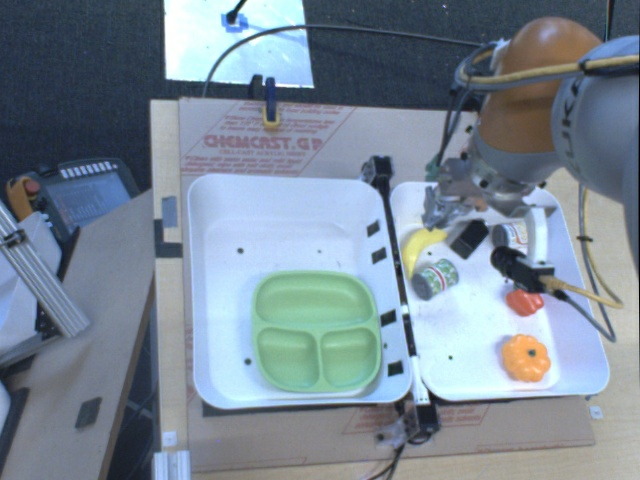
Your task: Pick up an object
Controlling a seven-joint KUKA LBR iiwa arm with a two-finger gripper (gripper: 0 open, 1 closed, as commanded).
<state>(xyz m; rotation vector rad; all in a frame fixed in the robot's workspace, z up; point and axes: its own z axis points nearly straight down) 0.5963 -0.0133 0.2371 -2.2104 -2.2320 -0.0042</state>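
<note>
where the hand point(438, 211) hangs, a banana point(420, 251) lies half-hidden.

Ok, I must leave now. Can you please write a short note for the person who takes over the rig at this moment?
Gripper: low over the right bin, close to the banana; no object visibly held.
Same bin: can, pumpkin, red piece. Left bin: green tray.
Done: no pick yet. Left: grasp one object and lift it.
</note>
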